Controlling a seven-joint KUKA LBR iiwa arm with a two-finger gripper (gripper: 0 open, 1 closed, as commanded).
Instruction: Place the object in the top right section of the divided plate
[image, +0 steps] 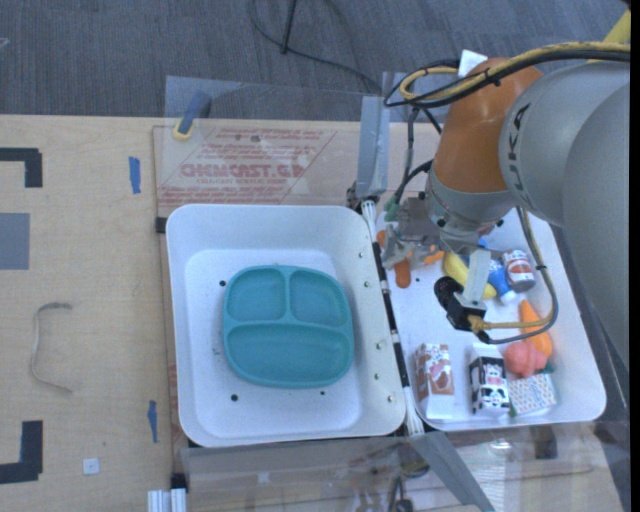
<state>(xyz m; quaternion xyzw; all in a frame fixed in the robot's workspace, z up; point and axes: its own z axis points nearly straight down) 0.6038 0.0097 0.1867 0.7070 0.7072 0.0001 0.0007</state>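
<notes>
While the arm (560, 130) reaches in from the right, its gripper (403, 248) hangs over the left edge of the right bin (420, 322), just beside the rim it shares with the left bin (190, 260); teal divided plate (288, 352) lies flat in the middle of the left bin, nothing on it; top right section (318, 296) is bare.

Small orange piece (402, 273) sits right under the gripper, touching or nearly so; probably the task's object; long axis looks roughly up-down in the view; can't tell whether the gripper is closed on it or how wide it stands, too small and shadowed.

Key relation: target section is to the view's left of the gripper and slightly lower, across the shared rim; a short sideways carry, by my read.

Counts: one arm, one gripper, two bins, one plate with three sections; right bin also has about eight loose items, incl. yellow piece (456, 268), can (518, 268), brown packet (433, 370), black-and-white carton (488, 386).
</notes>
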